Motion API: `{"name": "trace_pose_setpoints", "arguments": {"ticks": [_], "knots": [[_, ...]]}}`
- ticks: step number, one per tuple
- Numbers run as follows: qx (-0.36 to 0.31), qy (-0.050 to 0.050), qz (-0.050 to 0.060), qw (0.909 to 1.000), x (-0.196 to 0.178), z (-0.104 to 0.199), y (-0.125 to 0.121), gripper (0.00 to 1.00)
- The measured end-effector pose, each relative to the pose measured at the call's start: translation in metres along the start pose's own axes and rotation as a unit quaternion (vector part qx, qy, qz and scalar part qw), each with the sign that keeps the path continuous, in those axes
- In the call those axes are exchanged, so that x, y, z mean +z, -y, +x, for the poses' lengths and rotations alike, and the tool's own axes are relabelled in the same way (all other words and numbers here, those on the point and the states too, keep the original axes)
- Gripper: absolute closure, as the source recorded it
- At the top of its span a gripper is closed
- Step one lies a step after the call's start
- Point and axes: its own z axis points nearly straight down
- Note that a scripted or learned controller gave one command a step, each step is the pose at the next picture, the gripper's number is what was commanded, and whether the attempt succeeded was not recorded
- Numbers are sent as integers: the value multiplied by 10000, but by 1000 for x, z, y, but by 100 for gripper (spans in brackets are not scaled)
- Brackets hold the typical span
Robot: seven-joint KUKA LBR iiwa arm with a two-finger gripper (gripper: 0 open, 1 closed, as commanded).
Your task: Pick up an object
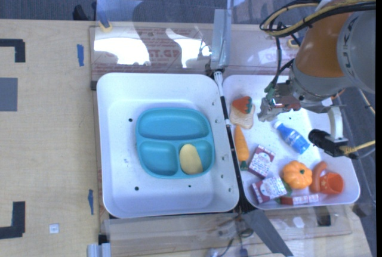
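The grey arm (340, 41) with its orange band is seen highest above the bench, reaching in from the right over the right-hand white bin (352, 193). Its gripper (270, 108) is held over the upper part of that bin, just beside a small red-and-tan toy food piece (242, 111) that lies near the bin's left wall; whether the gripper's parts are open or closed cannot be told, and nothing is seen held there. Just right of the gripper, a blue bottle with a white cap (292, 137) is laid at a slant on the bin floor. An orange carrot (240, 146) is placed along the left wall, below the red-and-tan piece. Further toward the near edge, a dark red packet (261, 161) is seen beside a second packet (271, 188), with a small orange pumpkin (297, 174) just to their right and a red tomato-like piece (330, 181) touching the pumpkin's right side. In the left-hand white bin (113, 142), a blue divided tray (170, 127) is set near the middle, and a yellow lemon-shaped object (191, 158) is held in its lower right compartment. Both bins are borne side by side on a pale wooden bench (45, 130).
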Motion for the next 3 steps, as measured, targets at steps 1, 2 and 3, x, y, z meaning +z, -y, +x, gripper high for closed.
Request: {"name": "trace_pose_setpoints", "arguments": {"ticks": [1,2,3], "knots": [[14,0,54,10000,5,-1,3,0],[322,-2,81,9994,78,-73,52,0],[-66,6,19,10000,101,-79,4,0]]}}
